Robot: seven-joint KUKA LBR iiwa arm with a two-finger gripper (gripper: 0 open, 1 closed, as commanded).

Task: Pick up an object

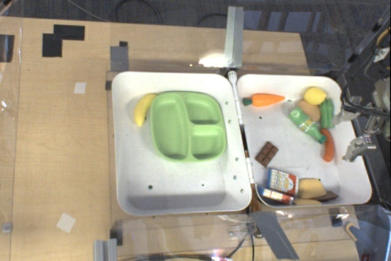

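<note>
The right bin (287, 131) holds an orange carrot (264, 99) at the back and a yellow lemon (314, 95) near the back right. Below the lemon lie a tan piece (309, 110), a green bottle (306, 123), a green vegetable (327, 113) and a red sausage (328, 146). A brown chocolate piece (266, 154) rests mid-bin. A small printed box (281, 180), a red tube (278, 195) and a tan potato-like item (312, 187) sit at the front. My gripper (356, 151) hangs at the bin's right rim, just right of the sausage, with nothing seen in it.
The left bin (177, 192) carries a green divided plate (186, 125) and a yellow banana (143, 108) beside the plate's left edge. A metal post (234, 36) stands behind the divider between the bins. Wooden bench surrounds both bins.
</note>
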